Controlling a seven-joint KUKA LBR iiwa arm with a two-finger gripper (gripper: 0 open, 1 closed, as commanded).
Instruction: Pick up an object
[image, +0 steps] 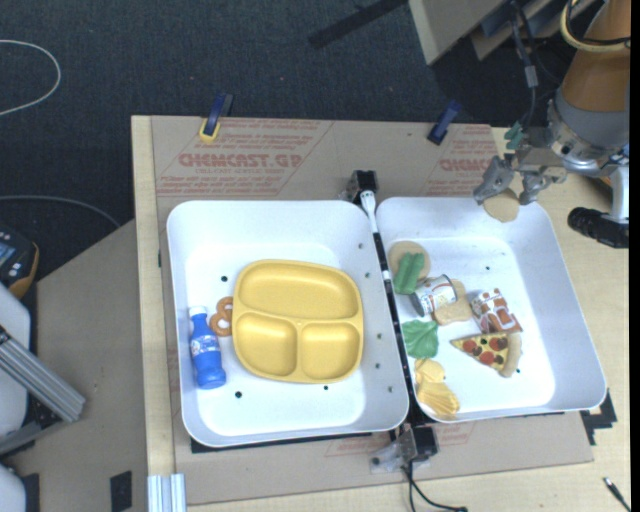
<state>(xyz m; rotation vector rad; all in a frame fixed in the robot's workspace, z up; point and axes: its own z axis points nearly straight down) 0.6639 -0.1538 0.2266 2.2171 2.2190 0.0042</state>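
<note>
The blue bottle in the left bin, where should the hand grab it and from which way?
Grip the blue bottle across its body, around the white label, coming straight down. It lies flat on the left bin floor, long axis running roughly toward the camera, so the fingers should close across its width. The yellow tray sits close on one side, leaving that finger little room.

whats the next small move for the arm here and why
Probably a short lift straight up. The tool hangs over the far edge of the right bin, and a small tan object sits right under its fingertips, seemingly pinched there. Raising it slightly would show whether the piece comes along or stays behind. The other food toys, like the pizza slice, lie further in.
</note>
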